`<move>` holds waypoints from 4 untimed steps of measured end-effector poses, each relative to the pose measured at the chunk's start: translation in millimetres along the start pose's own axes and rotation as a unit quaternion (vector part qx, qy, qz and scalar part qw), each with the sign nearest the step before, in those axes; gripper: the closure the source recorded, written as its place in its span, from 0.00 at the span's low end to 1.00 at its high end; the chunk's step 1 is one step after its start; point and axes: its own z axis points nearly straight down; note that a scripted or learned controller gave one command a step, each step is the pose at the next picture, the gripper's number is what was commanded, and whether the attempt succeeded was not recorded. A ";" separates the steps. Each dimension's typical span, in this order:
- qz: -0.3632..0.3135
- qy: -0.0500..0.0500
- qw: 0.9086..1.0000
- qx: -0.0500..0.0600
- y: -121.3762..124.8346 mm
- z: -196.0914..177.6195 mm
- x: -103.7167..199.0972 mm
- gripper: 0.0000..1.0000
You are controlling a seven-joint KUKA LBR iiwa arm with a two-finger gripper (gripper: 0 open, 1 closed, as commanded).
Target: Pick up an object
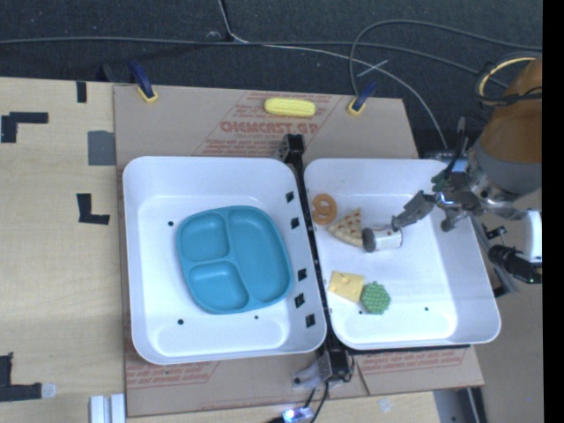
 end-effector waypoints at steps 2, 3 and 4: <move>-0.001 -0.001 1.000 -0.005 -0.9 37.2 -2.2 0.00; -0.002 -0.001 1.000 -0.005 4.2 81.5 -0.7 0.00; -0.002 -0.002 1.000 -0.007 5.0 131.8 -0.3 0.00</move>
